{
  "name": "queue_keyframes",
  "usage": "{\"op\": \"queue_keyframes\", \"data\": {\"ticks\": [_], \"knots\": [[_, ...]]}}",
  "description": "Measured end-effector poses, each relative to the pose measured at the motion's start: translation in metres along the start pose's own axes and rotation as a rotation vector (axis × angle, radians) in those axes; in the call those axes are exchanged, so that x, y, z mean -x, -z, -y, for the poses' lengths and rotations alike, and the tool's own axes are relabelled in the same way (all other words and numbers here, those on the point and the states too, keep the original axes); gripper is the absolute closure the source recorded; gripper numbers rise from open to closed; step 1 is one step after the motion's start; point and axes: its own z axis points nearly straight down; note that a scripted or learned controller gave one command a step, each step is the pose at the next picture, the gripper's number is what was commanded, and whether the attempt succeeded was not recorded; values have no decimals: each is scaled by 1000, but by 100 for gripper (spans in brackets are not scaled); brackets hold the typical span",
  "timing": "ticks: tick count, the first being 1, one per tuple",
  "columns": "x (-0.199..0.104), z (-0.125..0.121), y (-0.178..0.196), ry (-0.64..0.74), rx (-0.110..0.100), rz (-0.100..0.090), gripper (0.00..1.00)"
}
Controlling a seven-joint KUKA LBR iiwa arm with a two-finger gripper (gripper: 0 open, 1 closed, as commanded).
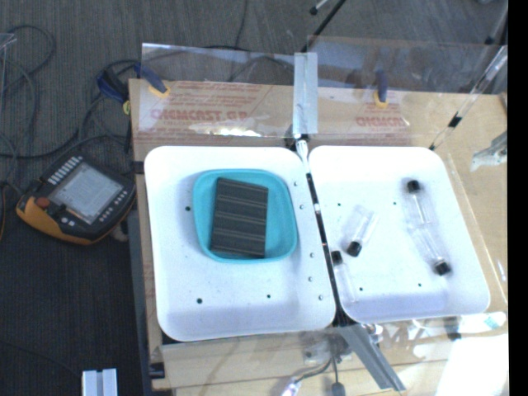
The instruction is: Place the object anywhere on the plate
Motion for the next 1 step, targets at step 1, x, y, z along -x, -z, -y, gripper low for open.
{"op": "queue_keyframes", "data": {"ticks": [1], "knots": [[0,0,0,-133,-1,-1,0]]}}
